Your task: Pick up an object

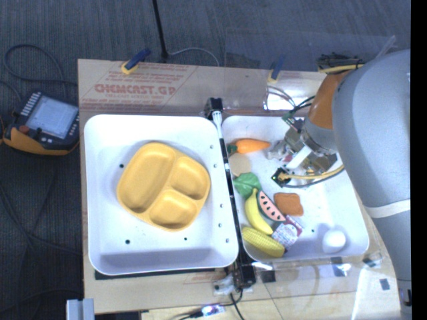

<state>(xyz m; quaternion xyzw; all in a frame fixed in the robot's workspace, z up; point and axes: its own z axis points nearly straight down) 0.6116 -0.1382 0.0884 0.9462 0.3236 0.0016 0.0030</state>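
The right bin (347,212) holds a crowd of toy food, any piece of which could serve as the object: a carrot (252,146) at the far left, a green leafy piece (245,182) below it, a banana (255,213) touching a watermelon slice (272,207), a corn cob (261,241) at the near left, a brown bread-like piece (289,204), a small wrapped packet (287,232) and a white ball (333,238) near the right corner. These look like light, hollow, smooth plastic, likely slippery; the carrot lies apart from the rest and would best be taken across its middle. The end effector (293,159) hangs over the far middle of this bin, just right of the carrot; whether it is open or closed I cannot tell. The left bin (100,245) carries a yellow divided plate (163,185).
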